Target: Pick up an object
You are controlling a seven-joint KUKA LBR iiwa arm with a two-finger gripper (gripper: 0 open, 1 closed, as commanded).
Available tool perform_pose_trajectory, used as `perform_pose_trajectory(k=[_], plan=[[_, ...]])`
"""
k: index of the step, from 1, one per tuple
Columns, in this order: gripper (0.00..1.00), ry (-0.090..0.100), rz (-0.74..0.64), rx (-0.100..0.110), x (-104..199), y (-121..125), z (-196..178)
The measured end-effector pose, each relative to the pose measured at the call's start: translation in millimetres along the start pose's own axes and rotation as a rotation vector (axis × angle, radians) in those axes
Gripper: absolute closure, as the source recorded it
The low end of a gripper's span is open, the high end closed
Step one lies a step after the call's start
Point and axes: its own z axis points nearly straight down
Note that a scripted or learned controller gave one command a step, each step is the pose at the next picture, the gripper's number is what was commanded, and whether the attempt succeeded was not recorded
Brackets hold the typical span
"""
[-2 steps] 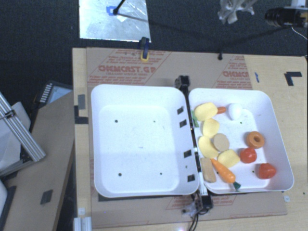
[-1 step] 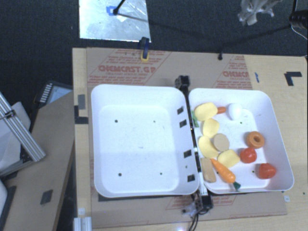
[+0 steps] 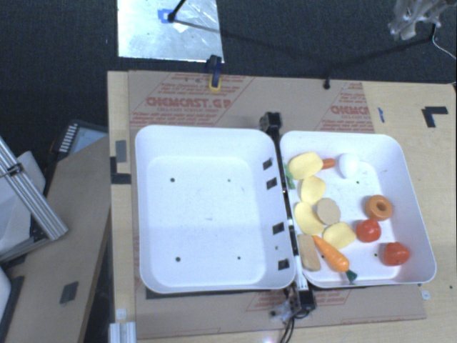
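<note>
1. On the brown cardboard sheet (image 3: 187,100) under the two bins I read red block print that looks like "CHEMCAST GP", repeated faintly toward the sheet's right end; I cannot make out the smaller lettering.
2. Taking the right-hand shallow white plastic bin (image 3: 408,184) as my landmark: the toy food all lies inside it, yellow pieces (image 3: 312,189) crowded against its left wall.
3. A long orange toy carrot (image 3: 333,254) lies near that bin's front rim, a tan wafer-like piece (image 3: 308,252) just beside it.
4. An orange ring (image 3: 378,207) and two red tomato-like toys (image 3: 381,242) sit toward its right side; a white egg-shaped item (image 3: 348,165) sits near its back wall.
5. The gripper (image 3: 414,11), pale and blurred, hangs well behind that bin at the frame's top right, partly cut off; I cannot tell its finger state.
6. The left white bin (image 3: 207,206) adjoins the landmark along a black hinge strip.
</note>
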Motion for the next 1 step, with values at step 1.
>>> perform_pose_trajectory(k=[1], plan=[[1.0,0.0,-0.002,-0.001,-56.2,0.4,0.1]])
